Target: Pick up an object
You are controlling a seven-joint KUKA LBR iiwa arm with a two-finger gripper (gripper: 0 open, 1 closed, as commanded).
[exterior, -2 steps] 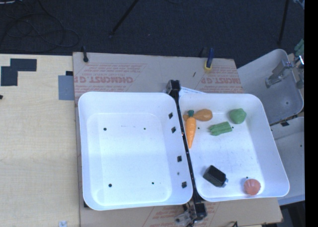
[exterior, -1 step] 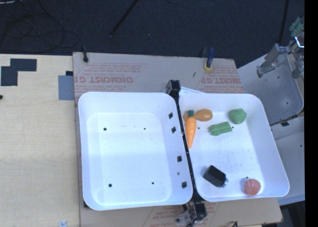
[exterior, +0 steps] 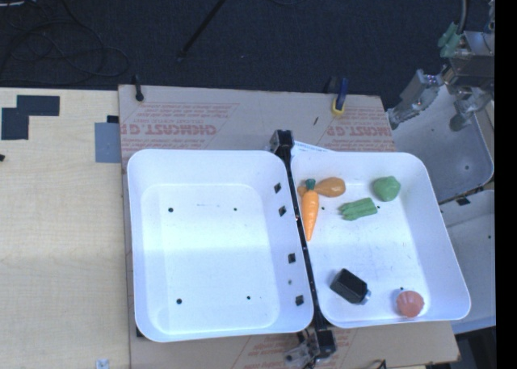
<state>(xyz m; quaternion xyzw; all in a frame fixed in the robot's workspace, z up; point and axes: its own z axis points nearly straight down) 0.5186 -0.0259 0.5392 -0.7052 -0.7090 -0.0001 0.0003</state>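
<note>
The gripper [exterior: 420, 101] hung at the upper right of the camera view, beyond the far right corner of the right bin [exterior: 440, 222] and above the grey surface beside the bench [exterior: 56, 222]. Whether it was spread or pressed together could not be told from this angle, and nothing showed in it. It stood well apart from every object in the bins.

Nearest to it, in the far right part of the right bin, lay a rounded green object [exterior: 387, 188]. Just beside that, toward the bin's middle, lay a longer green vegetable [exterior: 357, 210], apart from the rounded one. Farther left, near the bin's far left corner, sat an orange-brown rounded piece [exterior: 330, 187], and touching or nearly touching it lay a carrot [exterior: 309, 212] with a small green top, stretched along the wall that the two bins share. In the near part of the right bin a black block [exterior: 350, 287] rested tilted, and near the bin's near right corner sat a reddish round object [exterior: 409, 304], apart from the block.

The left bin [exterior: 133, 246] lay alongside, the two rims meeting at a dark strip. Both bins rested on a cardboard sheet [exterior: 210, 121] printed with red letters, with a yellow and blue clamp [exterior: 340, 97] on its far edge.
</note>
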